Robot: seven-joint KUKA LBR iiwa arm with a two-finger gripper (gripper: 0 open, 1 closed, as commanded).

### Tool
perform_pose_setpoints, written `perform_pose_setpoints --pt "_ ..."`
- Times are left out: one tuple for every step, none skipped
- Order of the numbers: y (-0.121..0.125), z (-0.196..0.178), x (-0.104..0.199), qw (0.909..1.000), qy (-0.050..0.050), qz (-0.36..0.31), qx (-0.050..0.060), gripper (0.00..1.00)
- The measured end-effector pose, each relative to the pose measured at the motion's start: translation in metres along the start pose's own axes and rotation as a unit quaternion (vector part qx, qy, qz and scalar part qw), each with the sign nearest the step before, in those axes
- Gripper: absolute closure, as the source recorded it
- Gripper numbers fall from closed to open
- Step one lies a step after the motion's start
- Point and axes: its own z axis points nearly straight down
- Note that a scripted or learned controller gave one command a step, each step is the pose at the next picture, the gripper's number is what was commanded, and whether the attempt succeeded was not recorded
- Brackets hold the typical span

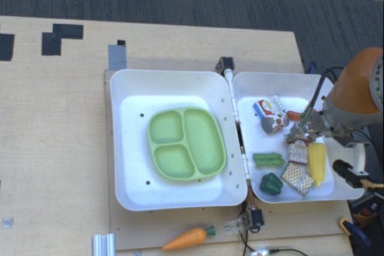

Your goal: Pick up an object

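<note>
The right bin [246,90] holds several toy foods. A white, red and blue carton [273,114] lies at the back, with a small red piece [293,115] beside it. Along the front are a green pea pod [268,159], a dark green pepper [271,184], a checkered packet [298,177], a pinkish packet [297,154] and a yellow corn cob [317,162]. My gripper [300,132] is low in this bin, just above the pinkish packet and next to the corn cob's top end. The arm's orange band [363,88] rises to the right.
A light green divided plate [186,143] sits in the left bin [120,147]. An orange carrot [187,238] lies on the bench in front of the bins. Clips and cables sit at the joint between the bins, front [252,219] and back [225,64].
</note>
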Motion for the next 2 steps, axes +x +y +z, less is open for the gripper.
perform_pose_setpoints --pt "-0.058 -0.11 0.061 1.0 0.001 -0.001 0.004 1.0" --pt "-0.058 -0.112 0.123 1.0 0.002 -0.001 0.005 1.0"
